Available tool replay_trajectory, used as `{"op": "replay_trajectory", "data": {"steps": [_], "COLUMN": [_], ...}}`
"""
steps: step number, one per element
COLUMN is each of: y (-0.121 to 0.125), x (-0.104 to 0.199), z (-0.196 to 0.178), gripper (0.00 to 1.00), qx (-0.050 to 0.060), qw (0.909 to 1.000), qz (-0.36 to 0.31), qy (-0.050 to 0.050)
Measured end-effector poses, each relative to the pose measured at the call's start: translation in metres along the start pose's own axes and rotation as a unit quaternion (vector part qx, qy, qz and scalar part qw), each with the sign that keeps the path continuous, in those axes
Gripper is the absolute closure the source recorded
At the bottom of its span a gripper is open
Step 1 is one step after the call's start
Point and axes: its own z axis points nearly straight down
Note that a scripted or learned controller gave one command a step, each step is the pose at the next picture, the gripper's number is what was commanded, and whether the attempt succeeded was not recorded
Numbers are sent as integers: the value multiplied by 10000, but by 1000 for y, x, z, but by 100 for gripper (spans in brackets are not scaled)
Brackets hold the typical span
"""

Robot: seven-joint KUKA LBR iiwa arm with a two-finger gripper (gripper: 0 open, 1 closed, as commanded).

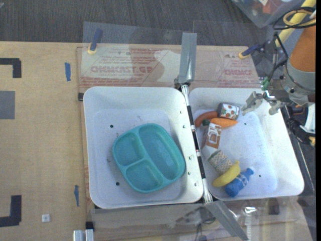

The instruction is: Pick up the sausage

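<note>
bins (100,104): white plastic, matt, faintly speckled, with small dark holes
tray (148,157): teal plastic, smooth, soft sheen
sausage (204,118): reddish-orange, smooth, looks like moulded plastic
banana (226,175): yellow, smooth, slightly glossy
bottle (238,183): blue plastic, glossy
carton (213,135): printed card, matt
bench top (40,134): pale wood, matt, marked with black and blue tape
back panels (130,67): clear sheet, shiny, over printed cardboard
divider bracket (187,62): grey metal, dull
gripper (262,103): pale grey metal, satin
</note>
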Motion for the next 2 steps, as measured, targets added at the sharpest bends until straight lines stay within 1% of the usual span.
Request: {"op": "replay_trajectory", "data": {"steps": [1,2], "y": [-31,-31], "x": [-51,-54], "z": [79,69], "gripper": [0,100], "qx": [-7,-28], "qw": [10000,10000], "qz": [-91,-61], "qy": [-4,-14]}}
